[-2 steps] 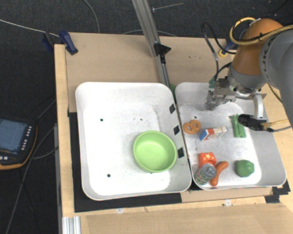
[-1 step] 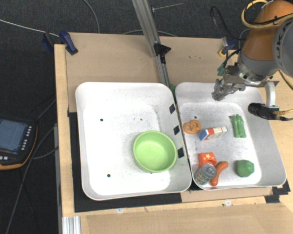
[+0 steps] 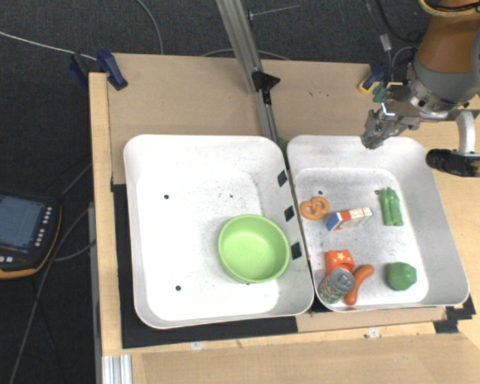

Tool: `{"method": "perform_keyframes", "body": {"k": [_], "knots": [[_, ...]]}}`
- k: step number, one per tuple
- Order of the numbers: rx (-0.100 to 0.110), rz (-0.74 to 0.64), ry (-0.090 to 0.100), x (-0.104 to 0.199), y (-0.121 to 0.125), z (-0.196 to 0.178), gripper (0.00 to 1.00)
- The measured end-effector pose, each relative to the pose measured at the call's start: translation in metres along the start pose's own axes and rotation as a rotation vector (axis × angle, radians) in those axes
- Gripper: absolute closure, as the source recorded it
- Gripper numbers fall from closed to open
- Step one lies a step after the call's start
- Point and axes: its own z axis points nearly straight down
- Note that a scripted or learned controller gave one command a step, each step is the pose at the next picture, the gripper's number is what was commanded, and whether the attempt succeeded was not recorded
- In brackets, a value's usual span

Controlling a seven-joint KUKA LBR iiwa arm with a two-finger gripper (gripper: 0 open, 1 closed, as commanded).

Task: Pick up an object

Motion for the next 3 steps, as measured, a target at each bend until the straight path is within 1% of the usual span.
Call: {"method": "perform_keyframes", "body": {"k": [1, 2, 3], "knots": [[0.005, 0.000, 0.001, 0.000, 0.000, -0.004, 1.00], [0.006, -0.003, 0.002, 0.043, -0.013, 0.004, 1.00], [0.006, -0.003, 0.002, 0.090, -0.032, 0.012, 1.00]]}}
